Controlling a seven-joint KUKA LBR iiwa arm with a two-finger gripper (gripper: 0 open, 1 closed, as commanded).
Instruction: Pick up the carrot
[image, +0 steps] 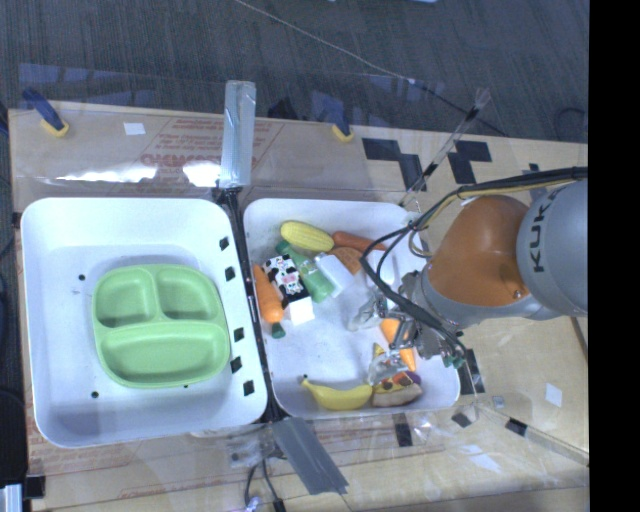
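So here we've got the arm (500, 262) reaching into the right-hand bin (330, 395), with the tool (392, 338) hanging low near the bin's front right corner. Honestly we can't tell whether it's open or closed, since the wrist and a tangle of cables sit right over it. There's something orange peeking out right at the tool, but we can't say what it is or whether anything's actually gripped.

The carrot (268, 296) looks to us like the long orange piece lying well off to the tool's far side, pressed along the bin wall by the divider. That spot makes it awkward: the wall leaves little room for a finger on one side. Just beside it, toward the tool, sit a black-and-white patterned block (285, 277) and a green bottle (318, 279), crowding the other side too.

Behind those we see a corn cob (306, 236) and a reddish sausage-like piece (352, 241), which could easily be mistaken for the target. Right by the tool, at the front edge, lie a banana (336, 396) and a pizza slice (397, 386).

The other bin just holds a green divided plate (158, 325), well apart from everything.

Our guess: the tool sits away from the carrot, so the pick isn't done.
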